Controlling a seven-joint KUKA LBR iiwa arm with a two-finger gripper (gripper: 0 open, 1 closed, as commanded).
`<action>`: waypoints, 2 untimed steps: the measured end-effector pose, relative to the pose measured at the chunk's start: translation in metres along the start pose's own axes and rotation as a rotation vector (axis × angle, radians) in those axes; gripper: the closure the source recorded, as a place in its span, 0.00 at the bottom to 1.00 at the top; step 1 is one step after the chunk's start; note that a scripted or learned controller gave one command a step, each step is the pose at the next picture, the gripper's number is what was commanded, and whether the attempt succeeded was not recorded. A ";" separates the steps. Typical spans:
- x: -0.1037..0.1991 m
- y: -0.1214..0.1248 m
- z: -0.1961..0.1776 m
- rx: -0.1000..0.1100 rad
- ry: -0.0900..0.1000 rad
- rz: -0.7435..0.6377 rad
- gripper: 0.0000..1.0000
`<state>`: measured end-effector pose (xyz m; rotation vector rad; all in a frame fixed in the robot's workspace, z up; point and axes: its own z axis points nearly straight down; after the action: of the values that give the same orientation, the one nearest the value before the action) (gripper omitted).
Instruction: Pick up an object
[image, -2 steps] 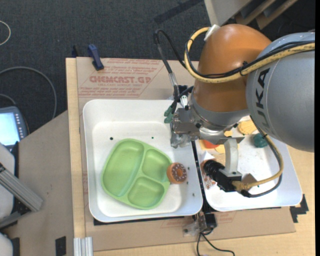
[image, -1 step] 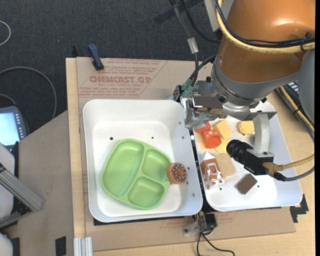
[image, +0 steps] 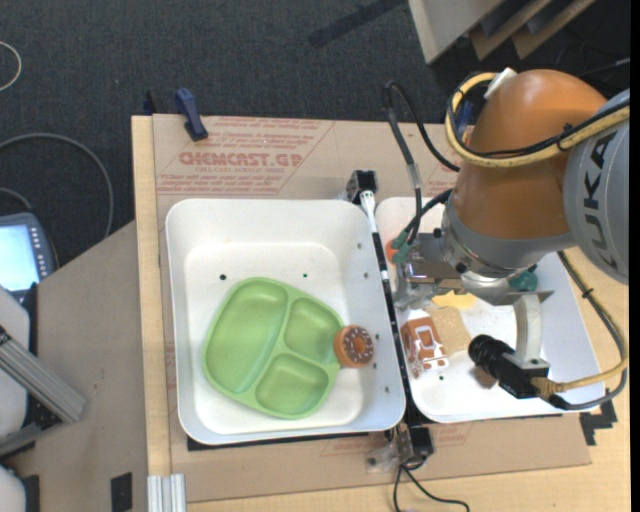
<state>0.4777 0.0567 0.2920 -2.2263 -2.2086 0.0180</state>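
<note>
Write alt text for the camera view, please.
A grey and orange robot arm hangs over the right bin, where a tan object lies. The left bin holds a green divided plate with a brown ring-shaped object at its right edge.

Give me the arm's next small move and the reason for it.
Likely ease the claw slightly toward the view's bottom and down onto the small tan card with orange-and-white markings in the right-hand shallow white bin. That card lies just beside the claw, in the same bin.
</note>
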 end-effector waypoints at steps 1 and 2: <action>0.083 0.027 0.007 -0.014 0.006 -0.016 1.00; 0.079 0.027 -0.005 -0.016 0.005 -0.009 1.00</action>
<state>0.5051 0.1350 0.2961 -2.2222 -2.2241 -0.0047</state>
